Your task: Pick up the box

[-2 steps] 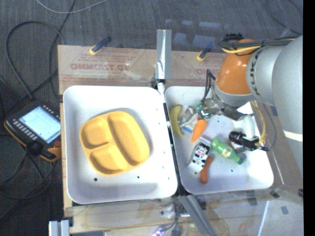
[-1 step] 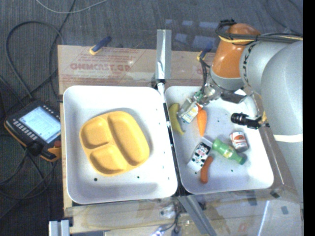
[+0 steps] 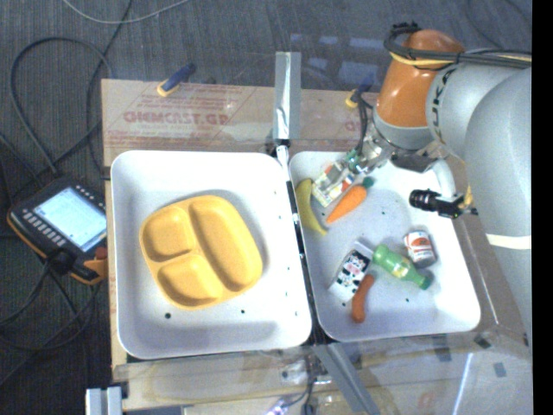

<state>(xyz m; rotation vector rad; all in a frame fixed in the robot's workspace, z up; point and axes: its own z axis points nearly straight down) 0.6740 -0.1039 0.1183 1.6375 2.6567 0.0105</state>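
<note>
The box (image 3: 352, 271) is a small white carton with black patches. It lies in the right bin (image 3: 449, 314), near the bin's middle front, between a green bottle (image 3: 400, 265) and the bin's left wall. My gripper (image 3: 339, 180) hangs low at the back left of that bin, over the top of a carrot (image 3: 349, 203) and beside a banana (image 3: 308, 206). The gripper is well behind the box and apart from it.
A red-brown sausage (image 3: 360, 298) lies just in front of the box. A small red and white can (image 3: 420, 246) sits to the right of the bottle. The left bin (image 3: 138, 318) holds a yellow divided tray (image 3: 201, 249). A pendant (image 3: 60, 225) lies off the bench's left side.
</note>
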